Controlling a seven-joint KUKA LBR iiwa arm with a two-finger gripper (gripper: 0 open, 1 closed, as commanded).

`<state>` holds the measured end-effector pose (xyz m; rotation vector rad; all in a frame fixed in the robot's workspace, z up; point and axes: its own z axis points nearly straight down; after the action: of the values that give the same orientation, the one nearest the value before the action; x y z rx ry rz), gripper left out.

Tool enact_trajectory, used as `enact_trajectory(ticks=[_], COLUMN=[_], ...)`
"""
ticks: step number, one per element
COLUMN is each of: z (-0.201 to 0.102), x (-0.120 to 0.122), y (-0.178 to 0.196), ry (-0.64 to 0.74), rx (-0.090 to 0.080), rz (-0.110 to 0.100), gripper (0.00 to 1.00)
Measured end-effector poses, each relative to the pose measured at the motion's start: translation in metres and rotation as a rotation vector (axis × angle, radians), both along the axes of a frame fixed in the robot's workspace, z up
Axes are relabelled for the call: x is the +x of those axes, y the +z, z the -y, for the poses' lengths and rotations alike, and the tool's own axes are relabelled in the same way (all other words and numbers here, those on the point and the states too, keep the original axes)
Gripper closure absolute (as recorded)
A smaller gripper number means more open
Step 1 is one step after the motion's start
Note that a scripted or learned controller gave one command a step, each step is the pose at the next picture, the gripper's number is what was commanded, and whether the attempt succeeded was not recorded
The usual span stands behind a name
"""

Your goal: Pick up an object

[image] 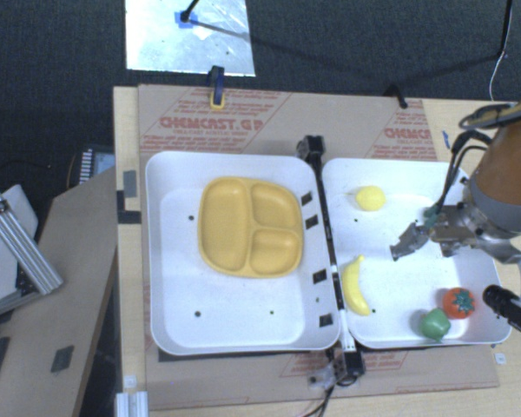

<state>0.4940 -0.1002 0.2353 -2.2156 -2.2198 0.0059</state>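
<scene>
The right bin (391,177) holds a small round yellow fruit (370,198) near its back left. A banana (356,287) lies along its left wall, and a red tomato (458,301) and a green fruit (433,323) sit at its front right. My gripper (405,245) hangs over the middle of this bin, pointing left. It is to the right of the banana and in front of the yellow fruit, touching neither. Nothing shows in its grasp.
The left bin (178,311) carries a yellow divided plate (249,226). A black divider (323,233) runs between the bins. The arm's orange band (508,168) looms over the right bin's right side. Both bins rest on a cardboard sheet (243,120).
</scene>
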Motion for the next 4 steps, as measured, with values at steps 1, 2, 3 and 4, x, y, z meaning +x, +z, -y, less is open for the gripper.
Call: enact_trajectory(ticks=[1, 2, 3, 4], z=[0.000, 0.000, 0.008, 0.008], x=[0.002, 0.002, 0.004, 0.004], y=[0.004, -0.059, -0.106, -0.153], ry=[0.002, -0.001, -0.002, -0.003], rx=[-0.001, 0.000, 0.000, 0.000], rz=[0.008, 0.002, 0.003, 0.005], gripper=[0.00, 0.00, 0.00, 0.00])
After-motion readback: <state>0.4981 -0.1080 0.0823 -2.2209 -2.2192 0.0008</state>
